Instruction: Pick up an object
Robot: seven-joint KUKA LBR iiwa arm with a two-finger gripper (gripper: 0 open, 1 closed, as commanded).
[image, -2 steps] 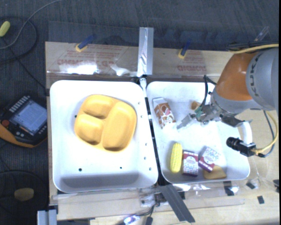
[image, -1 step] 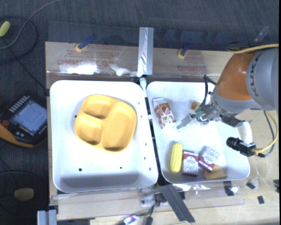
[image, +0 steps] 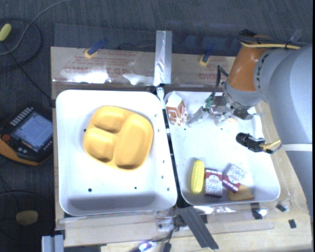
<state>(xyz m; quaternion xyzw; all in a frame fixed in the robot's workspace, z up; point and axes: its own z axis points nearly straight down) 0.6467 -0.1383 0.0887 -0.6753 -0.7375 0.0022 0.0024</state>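
White right bin (image: 262, 167): milk carton (image: 175, 110) apparently just beside gripper (image: 199, 114).

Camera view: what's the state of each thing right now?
Yellow tray: upside down, in the left bin.
Carton: upright, against the right bin's top-left wall.
Corn: lying flat.
Two small packs: lying side by side.
Pincer: low beside the carton, holding nothing visible.
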